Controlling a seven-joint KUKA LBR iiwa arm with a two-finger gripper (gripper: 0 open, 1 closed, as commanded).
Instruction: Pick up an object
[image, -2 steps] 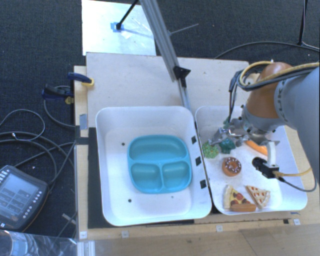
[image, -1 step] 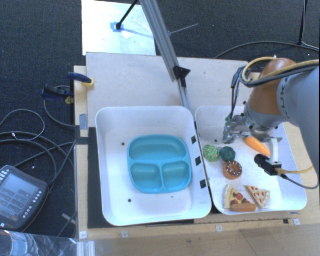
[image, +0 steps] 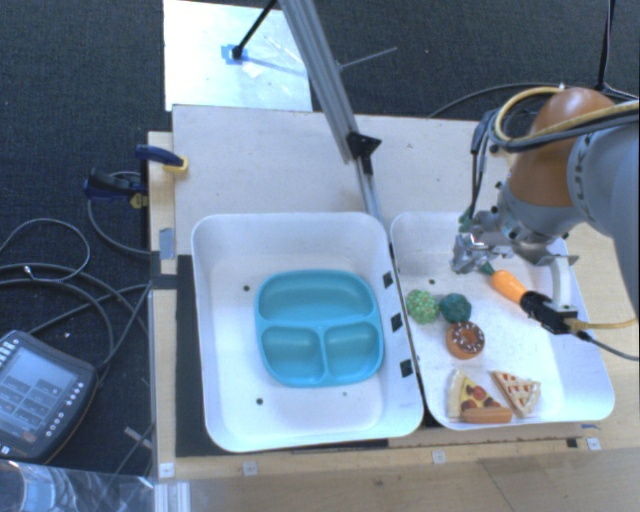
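The carrot (image: 506, 286) lies in the right bin (image: 600, 385), near its back, orange with a green tip that points toward the gripper (image: 470, 254). The gripper sits low over the bin just left of the carrot, touching or nearly touching that green tip; whether it is open or closed, or has hold of anything, cannot be told. In front of the carrot lie a light green ball (image: 423, 306), a dark green ball (image: 457, 307), a donut (image: 465, 340), a pizza slice (image: 475, 398) and a waffle (image: 516, 391). The left bin (image: 230, 410) holds a blue tray (image: 319, 327) with three compartments. No writing or label can be read.
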